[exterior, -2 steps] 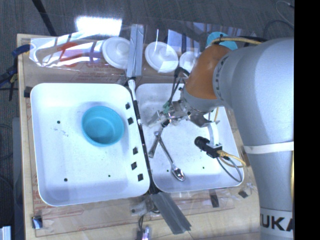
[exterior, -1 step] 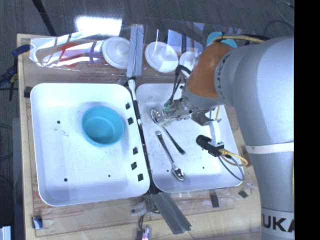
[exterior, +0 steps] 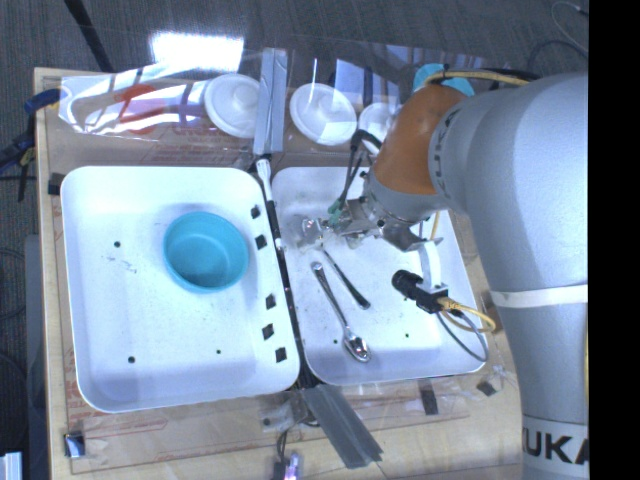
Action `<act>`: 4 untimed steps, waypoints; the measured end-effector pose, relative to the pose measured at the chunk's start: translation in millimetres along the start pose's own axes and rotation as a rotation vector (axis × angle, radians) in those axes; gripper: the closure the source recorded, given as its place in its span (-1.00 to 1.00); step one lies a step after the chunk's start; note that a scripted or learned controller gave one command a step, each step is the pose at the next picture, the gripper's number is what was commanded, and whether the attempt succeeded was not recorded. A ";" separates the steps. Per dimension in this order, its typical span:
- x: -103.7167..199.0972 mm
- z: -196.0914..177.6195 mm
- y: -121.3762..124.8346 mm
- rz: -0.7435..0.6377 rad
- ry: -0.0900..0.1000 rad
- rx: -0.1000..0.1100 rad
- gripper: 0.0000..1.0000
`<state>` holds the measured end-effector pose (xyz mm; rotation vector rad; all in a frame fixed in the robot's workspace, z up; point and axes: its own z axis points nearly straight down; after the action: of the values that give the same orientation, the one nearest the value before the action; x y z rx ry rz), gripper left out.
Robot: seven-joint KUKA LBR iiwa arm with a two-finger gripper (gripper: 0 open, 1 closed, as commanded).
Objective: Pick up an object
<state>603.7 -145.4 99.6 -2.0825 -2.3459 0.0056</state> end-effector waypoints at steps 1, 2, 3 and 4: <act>15.3 9.7 -70.4 0.035 0.001 -0.001 -1.00; 14.5 1.1 -70.0 0.030 0.000 0.000 1.00; 14.6 1.1 -69.9 0.030 -0.001 0.000 -1.00; 14.6 -7.4 -69.3 0.025 -0.001 0.002 1.00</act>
<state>533.2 -139.1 107.4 -2.1116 -2.3191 0.0089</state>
